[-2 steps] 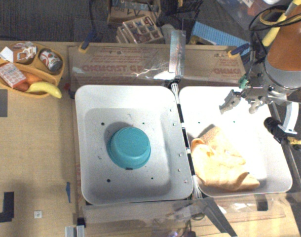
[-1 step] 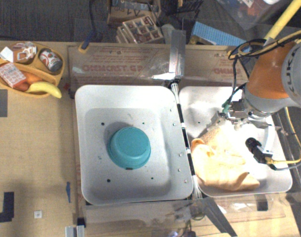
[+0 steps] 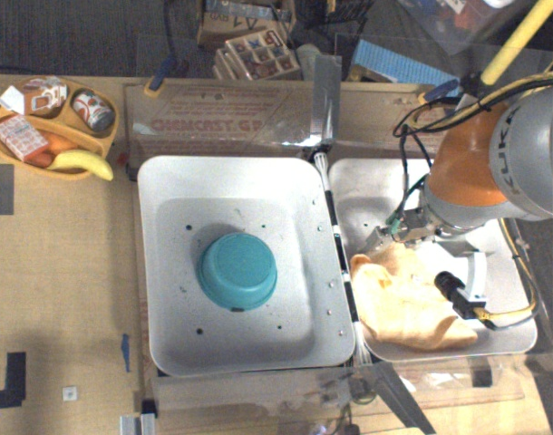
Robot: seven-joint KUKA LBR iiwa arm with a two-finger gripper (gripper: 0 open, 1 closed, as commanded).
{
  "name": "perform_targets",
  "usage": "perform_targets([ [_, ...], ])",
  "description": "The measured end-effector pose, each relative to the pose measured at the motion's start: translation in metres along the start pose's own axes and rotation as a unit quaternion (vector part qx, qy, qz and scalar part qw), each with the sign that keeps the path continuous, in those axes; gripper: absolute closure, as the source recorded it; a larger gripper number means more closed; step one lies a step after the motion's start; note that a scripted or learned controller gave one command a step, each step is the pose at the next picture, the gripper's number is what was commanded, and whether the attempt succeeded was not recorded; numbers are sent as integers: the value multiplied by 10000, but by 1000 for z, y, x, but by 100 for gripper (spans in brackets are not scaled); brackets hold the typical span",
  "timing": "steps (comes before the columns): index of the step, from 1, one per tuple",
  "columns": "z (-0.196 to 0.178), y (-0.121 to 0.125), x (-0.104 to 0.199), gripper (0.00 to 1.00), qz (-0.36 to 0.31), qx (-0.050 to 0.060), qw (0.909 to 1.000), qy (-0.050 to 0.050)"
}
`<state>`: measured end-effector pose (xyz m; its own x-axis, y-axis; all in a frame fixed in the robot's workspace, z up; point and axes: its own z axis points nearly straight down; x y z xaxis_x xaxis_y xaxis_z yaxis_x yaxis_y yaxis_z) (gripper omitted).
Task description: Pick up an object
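The left bin (image 3: 168, 198) holds an upturned teal bowl (image 3: 238, 271); the right bin (image 3: 367, 184) holds a yellow cloth (image 3: 403, 311). The gripper (image 3: 396, 234) hangs over the cloth's far edge; whether its fingers are apart cannot be told.

A robotics lab or research workshop — an industrial arm (image 3: 494, 166) with loose cables (image 3: 422, 120) reaches over two white bins (image 3: 168, 188) on a cardboard-covered surface (image 3: 59, 270). Beyond the gripper (image 3: 394, 234), cluttered boxes (image 3: 249, 43) and stacked materials line the back. Far to the gripper's left sits a tray of toy food (image 3: 50, 130) — test props.
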<state>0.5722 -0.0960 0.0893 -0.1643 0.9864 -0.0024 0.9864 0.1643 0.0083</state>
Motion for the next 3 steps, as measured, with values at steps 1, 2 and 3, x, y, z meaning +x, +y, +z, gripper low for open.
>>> perform_targets([
  [1, -11, 1, -1, 100, 17, -22, 10000, 1],
  [2, -11, 1, -1, 0, 17, -22, 10000, 1],
  [3, -1, -31, -5, 0, -287, -19, 9996, 4],
])
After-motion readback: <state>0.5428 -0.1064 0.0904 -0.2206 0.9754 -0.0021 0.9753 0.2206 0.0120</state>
